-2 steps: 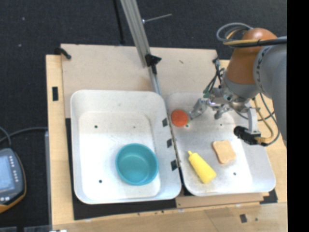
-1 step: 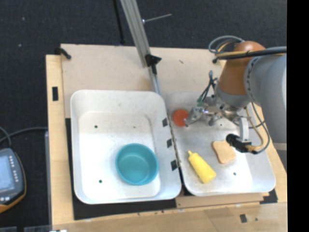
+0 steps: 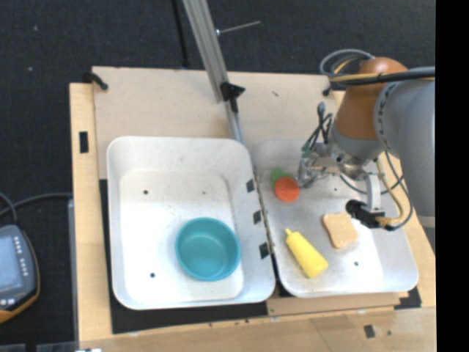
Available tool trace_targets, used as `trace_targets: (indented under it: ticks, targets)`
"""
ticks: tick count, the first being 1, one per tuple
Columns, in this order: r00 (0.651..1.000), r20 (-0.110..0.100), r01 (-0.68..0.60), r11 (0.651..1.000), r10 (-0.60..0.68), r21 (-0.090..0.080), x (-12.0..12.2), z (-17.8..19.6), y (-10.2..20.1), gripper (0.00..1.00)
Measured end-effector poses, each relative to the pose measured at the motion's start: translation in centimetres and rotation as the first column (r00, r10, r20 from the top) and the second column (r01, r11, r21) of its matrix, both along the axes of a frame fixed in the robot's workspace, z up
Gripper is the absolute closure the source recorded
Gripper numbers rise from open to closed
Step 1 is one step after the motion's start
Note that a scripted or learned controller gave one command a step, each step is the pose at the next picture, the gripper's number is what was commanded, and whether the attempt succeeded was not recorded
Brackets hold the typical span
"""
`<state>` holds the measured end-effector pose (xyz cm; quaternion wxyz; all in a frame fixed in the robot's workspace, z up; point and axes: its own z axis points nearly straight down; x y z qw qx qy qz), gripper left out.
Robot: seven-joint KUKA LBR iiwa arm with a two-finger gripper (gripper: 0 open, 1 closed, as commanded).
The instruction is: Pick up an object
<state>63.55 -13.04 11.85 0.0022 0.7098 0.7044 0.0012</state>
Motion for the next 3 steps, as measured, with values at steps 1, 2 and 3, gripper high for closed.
trace_targets:
  ticks: [1,2,3]
  targets:
    - [1.0,0.001,-0.006,1.0,0.006,0.0,0.6,4.5,-0.2,1.0]
    - [1.0,-0.002,-0.009,1.0,0.009,0.0,0.7,9.7,-0.4,1.0]
    - [1.0,-0.005,-0.013,1.0,0.013,0.003,1.6,9.1,4.8,1.0]
